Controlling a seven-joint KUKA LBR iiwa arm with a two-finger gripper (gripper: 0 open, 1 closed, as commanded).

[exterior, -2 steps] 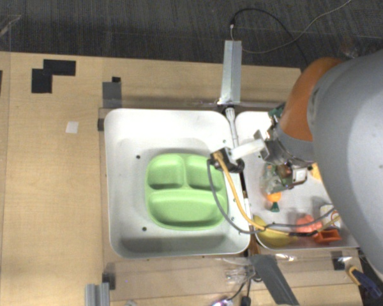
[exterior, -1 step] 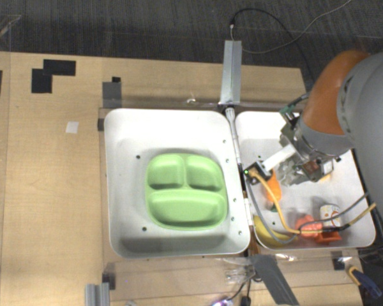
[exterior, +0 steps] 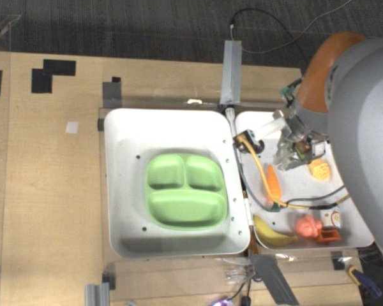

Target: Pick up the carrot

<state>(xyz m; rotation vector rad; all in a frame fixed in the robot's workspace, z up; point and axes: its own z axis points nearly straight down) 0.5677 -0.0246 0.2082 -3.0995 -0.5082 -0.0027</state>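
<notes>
The carrot (exterior: 272, 183) is a small orange piece lying lengthwise on the floor of the right bin (exterior: 262, 121), near its left wall. My gripper (exterior: 290, 155) hangs over the same bin, just up and to the right of the carrot and apart from it. The grey arm with its orange band (exterior: 322, 69) comes in from the upper right and hides the bin's right side. Nothing shows in the gripper.
The right bin also holds a banana (exterior: 271, 233) at the front left, a pink toy (exterior: 307, 227), a yellow lumpy piece (exterior: 319, 169) and a small box (exterior: 332, 217). A yellow cable (exterior: 260, 171) runs past the carrot. A green divided plate (exterior: 186, 190) lies in the left bin (exterior: 124, 171).
</notes>
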